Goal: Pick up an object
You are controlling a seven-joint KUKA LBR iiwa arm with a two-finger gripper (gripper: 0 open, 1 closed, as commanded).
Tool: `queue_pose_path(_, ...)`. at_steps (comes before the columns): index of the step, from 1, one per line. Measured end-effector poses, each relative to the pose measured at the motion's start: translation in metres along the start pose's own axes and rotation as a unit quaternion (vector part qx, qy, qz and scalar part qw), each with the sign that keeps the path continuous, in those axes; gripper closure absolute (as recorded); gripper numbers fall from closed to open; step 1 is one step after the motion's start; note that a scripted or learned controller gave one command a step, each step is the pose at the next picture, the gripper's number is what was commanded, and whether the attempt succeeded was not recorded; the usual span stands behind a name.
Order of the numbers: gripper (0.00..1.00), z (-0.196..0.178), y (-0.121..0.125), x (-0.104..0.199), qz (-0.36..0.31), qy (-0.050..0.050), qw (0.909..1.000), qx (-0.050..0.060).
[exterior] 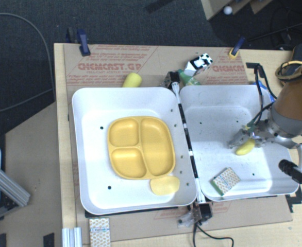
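We note a small yellow object (245, 148) lying on the floor of the right bin (213, 112), toward its right side. The gripper (246, 137) sits right over it, reaching in from the right under the arm's orange band (295, 103); the fingers appear to touch or straddle the yellow object, but we cannot tell whether they are spread or pinching it. Nearer the front wall of the same bin lies a small patterned packet (225, 181), tilted, well apart from the gripper. In the left bin (89, 138) we see a yellow divided plate (140, 147), with a pale yellow round piece (164, 184) just beside its front right corner. On the cardboard-covered worktop (110, 63) behind the bins rest a yellow item (132, 80) and a black-and-white item (200, 63).
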State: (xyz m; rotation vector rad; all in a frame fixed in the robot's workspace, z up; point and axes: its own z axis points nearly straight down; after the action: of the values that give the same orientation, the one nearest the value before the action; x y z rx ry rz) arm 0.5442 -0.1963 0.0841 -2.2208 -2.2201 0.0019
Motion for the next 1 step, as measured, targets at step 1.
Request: queue_pose_path(1,1.00,-0.0104,0.0009,0.0003,0.000,0.000,1.0000,-0.001)
